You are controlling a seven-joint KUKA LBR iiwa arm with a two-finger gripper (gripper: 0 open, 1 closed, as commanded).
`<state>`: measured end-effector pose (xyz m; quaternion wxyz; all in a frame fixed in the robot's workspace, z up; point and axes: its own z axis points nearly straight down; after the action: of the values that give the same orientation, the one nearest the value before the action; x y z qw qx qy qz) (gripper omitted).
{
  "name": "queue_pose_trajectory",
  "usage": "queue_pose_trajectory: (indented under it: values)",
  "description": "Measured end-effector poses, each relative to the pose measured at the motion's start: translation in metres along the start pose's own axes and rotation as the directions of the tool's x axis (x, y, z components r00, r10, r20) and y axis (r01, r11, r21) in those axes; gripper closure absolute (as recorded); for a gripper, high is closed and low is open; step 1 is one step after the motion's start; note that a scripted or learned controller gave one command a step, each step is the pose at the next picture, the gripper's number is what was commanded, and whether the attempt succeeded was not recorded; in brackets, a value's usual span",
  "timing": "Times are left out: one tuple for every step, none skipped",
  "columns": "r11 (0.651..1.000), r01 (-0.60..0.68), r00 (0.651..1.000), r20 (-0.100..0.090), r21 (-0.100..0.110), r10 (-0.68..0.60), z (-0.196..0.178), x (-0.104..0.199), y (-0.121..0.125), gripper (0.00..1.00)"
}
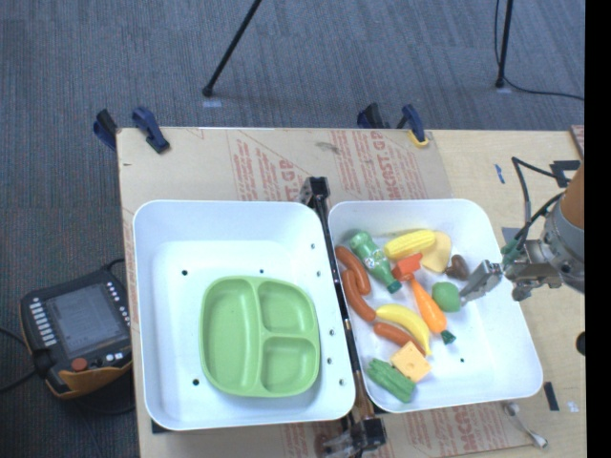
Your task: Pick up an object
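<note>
1. Over the right bin (520,351), near its right wall, the jaws (480,281) hang beside the toy food; I cannot tell if they are apart or together, and nothing is seen between them
2. Closest to them lies the green lime (446,296), touching the orange carrot (427,305); a small brown piece (458,266) is just beside
3. Because the toys lie packed, a descent may push the lime against the carrot, so it rolls away, or two things get caught together and slip out
4. Around them are the banana (405,321), the corn (410,244), the sausages (356,290), a cheese wedge (411,362) and a green bottle (373,260), all crowded
5. A green divided plate (260,336) lies in the left bin (158,227), well apart, and does not stand in the way
</note>
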<state>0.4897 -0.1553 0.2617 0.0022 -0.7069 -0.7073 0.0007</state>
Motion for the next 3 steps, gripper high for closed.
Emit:
queue_pose_trajectory:
  values:
    - [0.990,0.138,0.990,-0.001,0.002,-0.138,0.170,0.025,0.014,0.00]
    - [0.777,0.630,0.777,0.002,-0.001,-0.630,0.175,0.029,0.028,0.00]
    - [0.692,0.722,0.692,0.003,-0.001,-0.722,0.174,0.065,0.101,0.00]
